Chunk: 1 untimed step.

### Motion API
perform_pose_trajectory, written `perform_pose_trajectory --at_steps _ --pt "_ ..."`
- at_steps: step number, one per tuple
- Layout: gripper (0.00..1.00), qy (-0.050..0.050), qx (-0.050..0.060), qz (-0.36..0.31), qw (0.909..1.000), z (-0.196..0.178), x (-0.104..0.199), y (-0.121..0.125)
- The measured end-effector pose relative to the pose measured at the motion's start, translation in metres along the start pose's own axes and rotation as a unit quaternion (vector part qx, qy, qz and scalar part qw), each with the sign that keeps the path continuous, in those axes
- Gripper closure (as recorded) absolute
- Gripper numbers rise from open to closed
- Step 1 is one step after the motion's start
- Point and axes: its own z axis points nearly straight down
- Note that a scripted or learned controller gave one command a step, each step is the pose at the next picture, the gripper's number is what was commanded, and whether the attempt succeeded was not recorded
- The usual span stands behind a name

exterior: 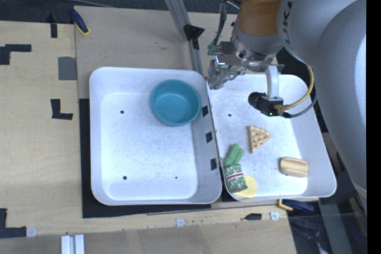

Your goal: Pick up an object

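the hand hangs over the far left corner of the right bin; whether it is released or clenched cannot be told. a pizza slice, bread roll and green bottle lie nearer in that bin. a blue bowl sits in the left bin.

Blue bowl upright in left bin, pizza slice, bread roll, green packet in right bin
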Motion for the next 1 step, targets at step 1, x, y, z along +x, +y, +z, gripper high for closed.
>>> perform_pose_trajectory --at_steps 1 --pt "1.0 -0.001 0.001 0.001 1.0 0.017 0.0516 0.0088"
